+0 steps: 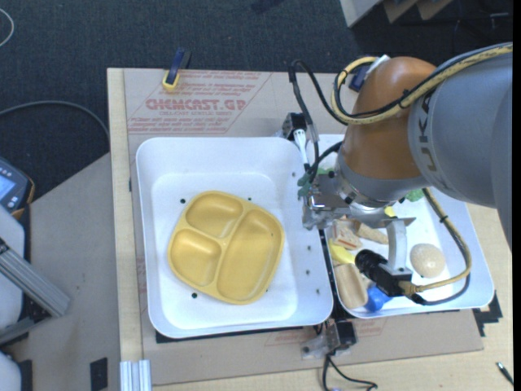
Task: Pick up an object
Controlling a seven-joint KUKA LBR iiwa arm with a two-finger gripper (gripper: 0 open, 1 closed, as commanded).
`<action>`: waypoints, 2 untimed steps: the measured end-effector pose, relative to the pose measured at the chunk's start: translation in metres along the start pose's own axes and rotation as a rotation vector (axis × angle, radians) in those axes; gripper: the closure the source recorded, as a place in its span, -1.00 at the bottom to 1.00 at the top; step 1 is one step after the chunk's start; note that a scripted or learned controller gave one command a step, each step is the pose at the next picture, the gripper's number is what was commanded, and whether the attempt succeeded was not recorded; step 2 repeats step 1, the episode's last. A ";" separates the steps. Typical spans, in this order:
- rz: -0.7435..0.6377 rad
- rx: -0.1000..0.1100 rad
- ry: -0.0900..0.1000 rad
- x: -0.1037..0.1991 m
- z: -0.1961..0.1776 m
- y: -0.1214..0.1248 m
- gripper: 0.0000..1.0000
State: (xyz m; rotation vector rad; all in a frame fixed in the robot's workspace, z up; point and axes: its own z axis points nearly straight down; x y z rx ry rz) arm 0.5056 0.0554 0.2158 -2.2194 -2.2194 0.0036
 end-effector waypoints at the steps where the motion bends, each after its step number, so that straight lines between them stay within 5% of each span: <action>1: 0.000 -0.002 0.000 0.002 0.001 0.003 1.00; 2: 0.000 -0.002 0.000 0.002 0.001 0.003 1.00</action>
